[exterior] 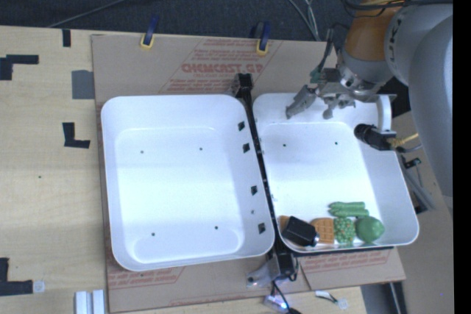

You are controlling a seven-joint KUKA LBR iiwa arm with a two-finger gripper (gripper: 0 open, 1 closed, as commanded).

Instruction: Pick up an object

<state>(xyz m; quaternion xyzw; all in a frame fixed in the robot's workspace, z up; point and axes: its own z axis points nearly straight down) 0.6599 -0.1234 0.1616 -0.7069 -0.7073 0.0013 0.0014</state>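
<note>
- Up at the far edge of the right bin [383,180], the pincer [318,104] hangs with its two grey fingers spread apart, one slanting toward the left and the other pointing down nearer the arm.
- Nothing sits between the fingers [297,103]; they hover just over the bin's back rim, and whether they touch the rim cannot be told.
- The right bin holds a small cluster of things pressed against its near wall, well apart from the pincer.
- Leftmost in that cluster lies a black block [300,232], tilted, close to the divider between the bins.
- Just beside it is an orange piece [322,229], then a green bumpy piece [343,230] that looks like a toy vegetable.
- A rounded green lump [369,229] sits at the right end of the row, near the bin's corner.
- A long green pod-shaped thing [347,209] lies across just behind the bumpy piece and the lump.
- The left bin [110,158] is a shallow white tray with a few small dark dots on its floor.
- Both bins rest side by side on a brown cardboard sheet [213,62] on the bench [37,180], joined by dark clips along their shared edge.
- The arm [430,70] reaches in from the right, its grey body bulking along that side, with the orange band [383,11] above the wrist and the wrist bent down toward the bin's back edge.
</note>
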